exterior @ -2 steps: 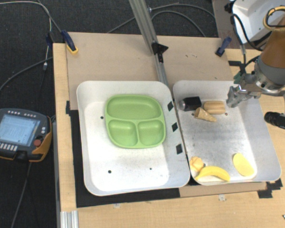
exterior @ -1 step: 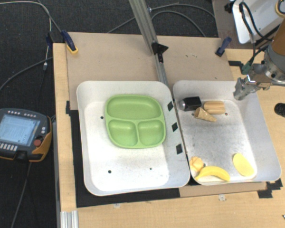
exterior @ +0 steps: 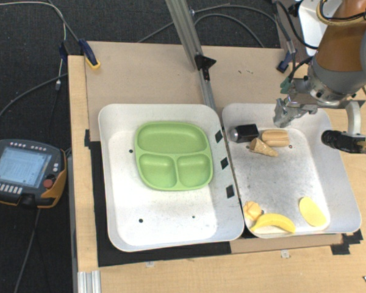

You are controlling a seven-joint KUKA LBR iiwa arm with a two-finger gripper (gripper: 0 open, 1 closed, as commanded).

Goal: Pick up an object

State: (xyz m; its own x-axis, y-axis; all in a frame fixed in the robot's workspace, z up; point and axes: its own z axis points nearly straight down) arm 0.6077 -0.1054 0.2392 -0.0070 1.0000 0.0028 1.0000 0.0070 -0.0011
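Note:
My gripper hangs over the far edge of the right bin, just above a tan, bread-like cylinder. A cone-shaped tan piece lies against that cylinder, and a small black block sits to their left. Near the bin's front edge lie a yellow banana, a small pale orange piece and a yellow oval slice. Nothing shows between the gripper's fingers.
The left bin holds a green divided plate. A metal pole slants down to the gap between the bins. A teach pendant lies off the bench at the left. Cables run behind the bench.

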